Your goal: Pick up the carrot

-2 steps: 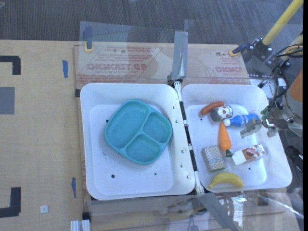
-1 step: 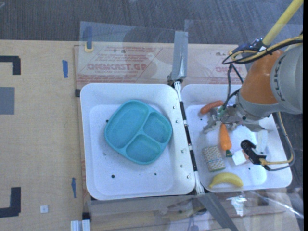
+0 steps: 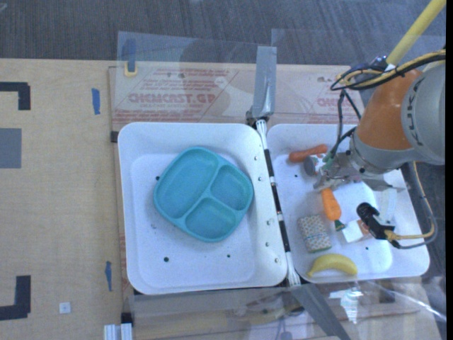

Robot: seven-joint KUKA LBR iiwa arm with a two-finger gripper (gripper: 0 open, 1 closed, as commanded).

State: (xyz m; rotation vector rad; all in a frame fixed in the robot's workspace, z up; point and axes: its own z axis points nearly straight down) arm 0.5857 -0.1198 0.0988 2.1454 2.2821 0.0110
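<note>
The carrot [image 3: 330, 205], a short orange piece with a green end toward the front, lies in the middle of the right bin [image 3: 414, 261]. My gripper [image 3: 328, 174] hangs just behind the carrot's upper end, close over it. From this angle I cannot see whether it touches the carrot. The grey arm with its orange band [image 3: 386, 119] reaches in from the right above the bin's back half.
A longer orange-red piece [image 3: 308, 152] lies at the right bin's back left. A speckled block [image 3: 315, 232], a banana [image 3: 333, 264] and a small white block [image 3: 352, 232] lie toward the front. The left bin [image 3: 141, 261] holds a blue divided plate [image 3: 204, 193].
</note>
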